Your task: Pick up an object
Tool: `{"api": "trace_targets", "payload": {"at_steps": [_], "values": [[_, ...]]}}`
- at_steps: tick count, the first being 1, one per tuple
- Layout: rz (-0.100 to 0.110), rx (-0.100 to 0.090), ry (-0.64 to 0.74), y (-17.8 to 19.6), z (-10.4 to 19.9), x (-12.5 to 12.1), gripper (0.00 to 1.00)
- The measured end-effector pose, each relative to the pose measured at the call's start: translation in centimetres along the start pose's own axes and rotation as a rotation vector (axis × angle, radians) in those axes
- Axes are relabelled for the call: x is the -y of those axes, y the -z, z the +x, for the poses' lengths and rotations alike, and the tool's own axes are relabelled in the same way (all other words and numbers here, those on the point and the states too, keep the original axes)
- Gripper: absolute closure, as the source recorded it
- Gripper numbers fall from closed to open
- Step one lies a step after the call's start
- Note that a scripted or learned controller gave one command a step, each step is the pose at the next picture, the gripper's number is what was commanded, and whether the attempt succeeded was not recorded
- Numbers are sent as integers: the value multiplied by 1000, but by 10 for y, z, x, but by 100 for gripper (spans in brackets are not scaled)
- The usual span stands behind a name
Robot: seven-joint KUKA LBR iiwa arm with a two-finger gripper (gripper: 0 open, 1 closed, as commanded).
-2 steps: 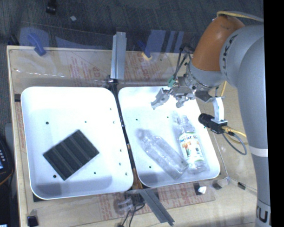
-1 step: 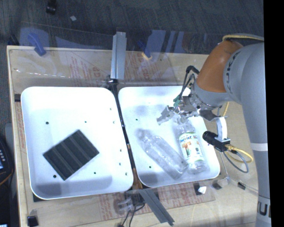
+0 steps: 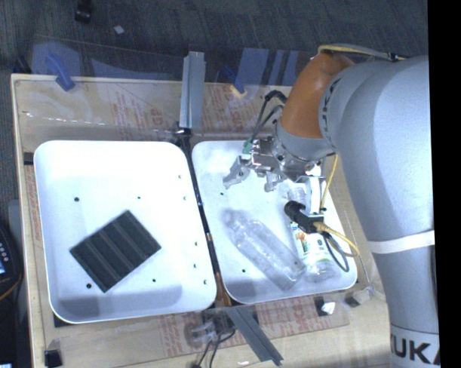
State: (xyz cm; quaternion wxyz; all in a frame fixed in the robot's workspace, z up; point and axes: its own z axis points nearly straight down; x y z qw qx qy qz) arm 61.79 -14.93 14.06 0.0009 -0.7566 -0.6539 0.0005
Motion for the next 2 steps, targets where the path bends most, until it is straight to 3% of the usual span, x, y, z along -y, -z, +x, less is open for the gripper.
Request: {"api": "trace_targets", "payload": {"at_steps": [1, 2], "values": [[-2, 1, 25, 47, -33, 25, 0], [-1, 0, 30, 56, -32, 24, 100]]}}
